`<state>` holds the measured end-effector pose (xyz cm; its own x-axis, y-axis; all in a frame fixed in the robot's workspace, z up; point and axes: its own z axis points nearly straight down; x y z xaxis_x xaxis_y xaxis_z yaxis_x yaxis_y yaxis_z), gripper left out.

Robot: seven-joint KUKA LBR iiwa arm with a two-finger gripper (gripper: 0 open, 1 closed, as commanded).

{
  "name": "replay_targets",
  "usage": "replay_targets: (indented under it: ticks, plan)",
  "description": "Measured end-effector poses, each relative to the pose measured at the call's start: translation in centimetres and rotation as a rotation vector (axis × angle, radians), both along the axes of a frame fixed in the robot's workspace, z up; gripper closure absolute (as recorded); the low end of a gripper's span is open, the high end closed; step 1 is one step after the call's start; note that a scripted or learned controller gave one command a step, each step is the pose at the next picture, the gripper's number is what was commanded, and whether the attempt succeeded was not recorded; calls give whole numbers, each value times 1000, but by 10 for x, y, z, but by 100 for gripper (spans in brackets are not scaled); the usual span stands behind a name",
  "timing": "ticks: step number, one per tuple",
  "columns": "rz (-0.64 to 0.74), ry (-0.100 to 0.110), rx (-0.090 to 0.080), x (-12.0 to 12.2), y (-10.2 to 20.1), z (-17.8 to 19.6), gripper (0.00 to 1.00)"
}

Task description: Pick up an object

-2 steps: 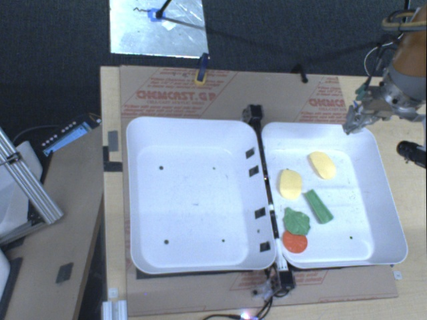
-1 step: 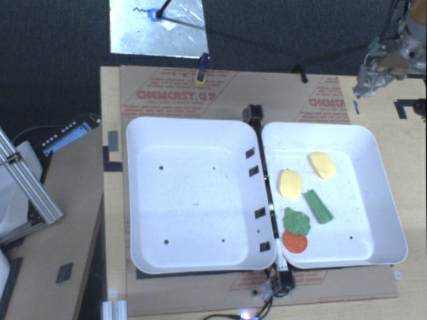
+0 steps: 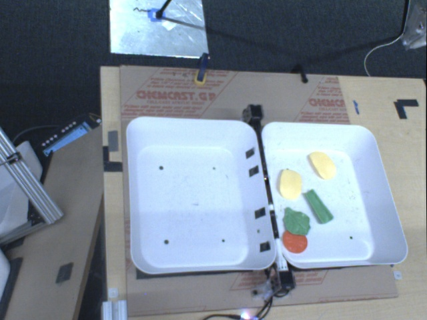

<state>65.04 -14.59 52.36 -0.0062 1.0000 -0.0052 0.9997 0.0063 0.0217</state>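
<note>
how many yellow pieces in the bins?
2, both in the right bin: one yellow piece toward its far side, the other yellow piece nearer the divider, just above the green lump. Nothing seems to hide more.

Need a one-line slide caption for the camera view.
Two white bins side by side; right bin holds two yellow pieces, a green bar, a green lump, an orange-red disc.

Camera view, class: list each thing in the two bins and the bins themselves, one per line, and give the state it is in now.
Left bin: sitting flat on the bench, holding nothing.
Right bin: flat, holding five pieces.
Upper yellow piece: lying flat, apart from the rest.
Lower yellow piece: lying flat.
Green stick: lying flat, slanted.
Green leafy piece: lying flat, touching the red piece.
Red round piece: lying flat.
</note>
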Motion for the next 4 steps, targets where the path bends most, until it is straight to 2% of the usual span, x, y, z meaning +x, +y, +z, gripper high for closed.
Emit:
replay_targets:
  ticks: [1,2,3,4]
  plan:
    - [-9,17,0,17,-65,13,100]
    - [-5,18,6,-69,-39,14,100]
    - [-2,17,2,2,-61,11,100]
    - [-9,20,7,-148,-45,0,100]
